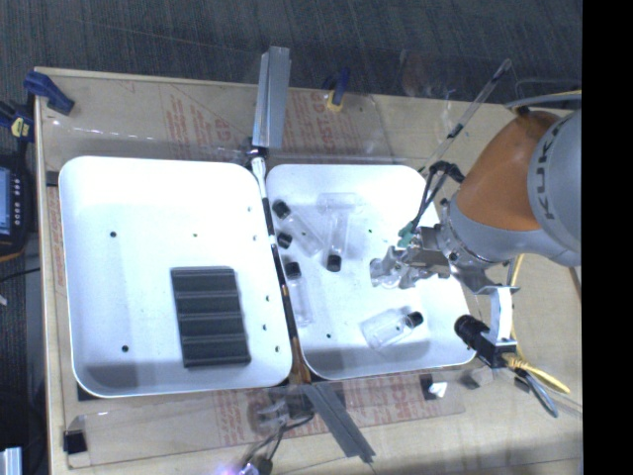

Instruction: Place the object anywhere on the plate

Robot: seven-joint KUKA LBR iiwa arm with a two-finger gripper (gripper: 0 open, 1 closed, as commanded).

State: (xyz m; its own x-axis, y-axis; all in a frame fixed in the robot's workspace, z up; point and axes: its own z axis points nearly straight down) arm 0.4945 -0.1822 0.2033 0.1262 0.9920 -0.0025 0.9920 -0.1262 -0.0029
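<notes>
Dark carpet surrounds the counter (pixel 148 97), which carries 2 shallow white bins side by side. Going from left to right, the left bin (pixel 119 206) holds a dark ribbed plate (pixel 210 316), lying flat in its lower middle part. The right bin (pixel 346 181) holds several clear small bottles with black caps: some stand along the left wall of this bin, 1 lies near the centre, and 1 clear bottle (pixel 390 327) lies near the front wall with its cap pointing to the right.

At the right side of this bin, the end effector (pixel 396 265) hangs low over the floor of the bin. Something clear appears at its tip, but I cannot tell if this is a bottle between the fingers, so I cannot tell if it holds anything or how wide it stands.

The lying bottle is just below and a little left of the end effector, and its long axis goes about left to right. The plate is well apart, far to the left across the wall between the 2 bins, so I judge that the carry must go leftward.
</notes>
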